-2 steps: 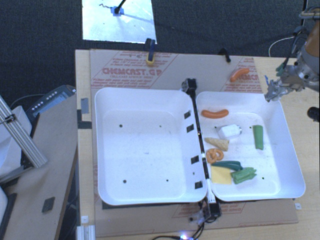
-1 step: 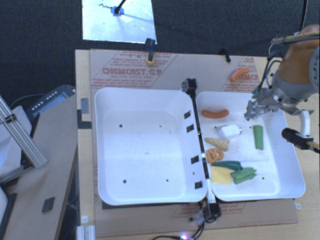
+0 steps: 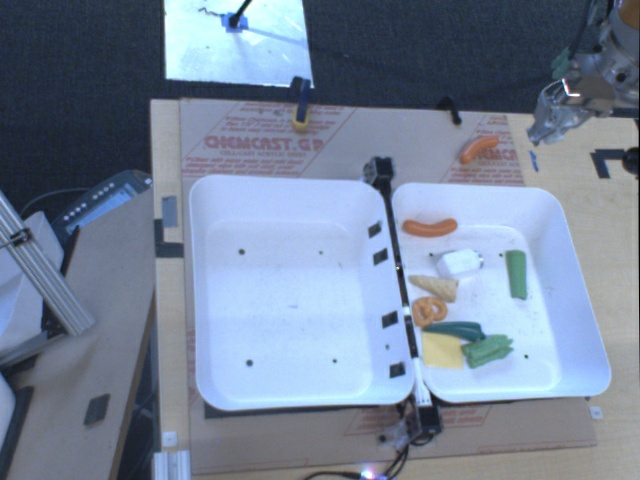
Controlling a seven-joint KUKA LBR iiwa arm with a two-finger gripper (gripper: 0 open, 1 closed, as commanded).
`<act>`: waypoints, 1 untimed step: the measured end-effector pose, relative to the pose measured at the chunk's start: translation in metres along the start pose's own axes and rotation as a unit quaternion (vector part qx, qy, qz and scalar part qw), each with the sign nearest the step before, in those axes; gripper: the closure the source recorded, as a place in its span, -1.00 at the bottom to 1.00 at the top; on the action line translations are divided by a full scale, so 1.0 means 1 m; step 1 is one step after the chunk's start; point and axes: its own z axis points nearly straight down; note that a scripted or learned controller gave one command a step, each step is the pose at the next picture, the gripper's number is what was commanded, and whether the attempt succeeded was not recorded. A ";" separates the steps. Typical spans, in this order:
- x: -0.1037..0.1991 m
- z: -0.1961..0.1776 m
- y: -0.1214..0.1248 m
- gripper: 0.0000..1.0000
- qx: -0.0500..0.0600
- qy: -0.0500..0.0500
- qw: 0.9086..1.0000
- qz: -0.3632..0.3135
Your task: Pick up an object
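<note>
The right bin (image 3: pixel 575 268) holds several small toy foods. An orange sausage (image 3: pixel 430 228) lies near its back left, with a white piece (image 3: pixel 460 262) and a green cylinder (image 3: pixel 516 273) in front of it. Further forward are a beige wedge (image 3: pixel 435 286), an orange pretzel (image 3: pixel 430 311), a dark green pod (image 3: pixel 458 329), a yellow square (image 3: pixel 443 351) and a green leafy piece (image 3: pixel 488 349). My gripper (image 3: pixel 556 108) hangs at the upper right, beyond the bin's back edge and well above the bench, with nothing visibly in it.
The left bin (image 3: pixel 200 268) sits beside the right one, joined by a black clip strip (image 3: pixel 395 268). A second orange sausage (image 3: pixel 480 149) lies on the board behind the right bin. A shiny metal plate (image 3: pixel 235 28) lies at the back left.
</note>
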 end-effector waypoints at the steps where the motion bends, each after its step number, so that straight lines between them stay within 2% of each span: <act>1: 0.004 0.134 -0.036 1.00 0.017 0.003 1.000 0.004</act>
